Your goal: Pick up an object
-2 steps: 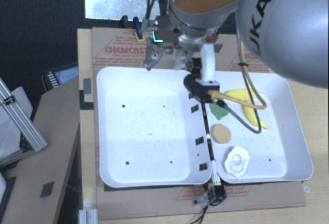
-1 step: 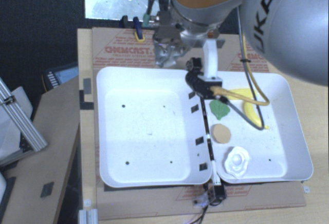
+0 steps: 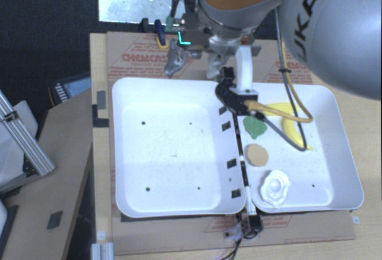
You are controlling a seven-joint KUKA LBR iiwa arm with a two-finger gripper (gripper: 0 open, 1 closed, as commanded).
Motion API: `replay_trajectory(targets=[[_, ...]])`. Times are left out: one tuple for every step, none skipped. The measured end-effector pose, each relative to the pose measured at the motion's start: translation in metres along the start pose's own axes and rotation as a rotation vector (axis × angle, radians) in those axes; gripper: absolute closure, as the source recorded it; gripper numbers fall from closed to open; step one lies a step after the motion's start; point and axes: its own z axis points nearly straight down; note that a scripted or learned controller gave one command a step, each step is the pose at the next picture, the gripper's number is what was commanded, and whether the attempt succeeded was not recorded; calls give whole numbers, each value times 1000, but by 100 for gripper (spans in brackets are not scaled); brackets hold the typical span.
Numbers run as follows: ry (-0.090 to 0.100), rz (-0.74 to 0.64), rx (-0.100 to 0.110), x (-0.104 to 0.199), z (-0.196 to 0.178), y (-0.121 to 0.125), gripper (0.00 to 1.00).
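Camera view: tool (image 3: 194, 65) poised above the far rim of the left bin (image 3: 128, 133), fingers apart, nothing between them. Likeliest pick a green leaf-shaped piece (image 3: 255, 127) in the right bin (image 3: 343, 157), nearer the camera and toward the view's right of the tool, just beside the banana (image 3: 290, 124), close to the divide between bins.

1. A tan wooden bench (image 3: 67, 151) bears a flat brown cardboard sheet with red print (image 3: 140, 57).
2. On this sheet stand two shallow white plastic bins, the left bin (image 3: 170, 160) and the right bin (image 3: 334, 154), touching side by side.
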Motion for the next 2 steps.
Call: replay_trajectory(targets=[[1,-3,-2,0,-11,0,100],[6,-5,-9,30,-118,-36,100]])
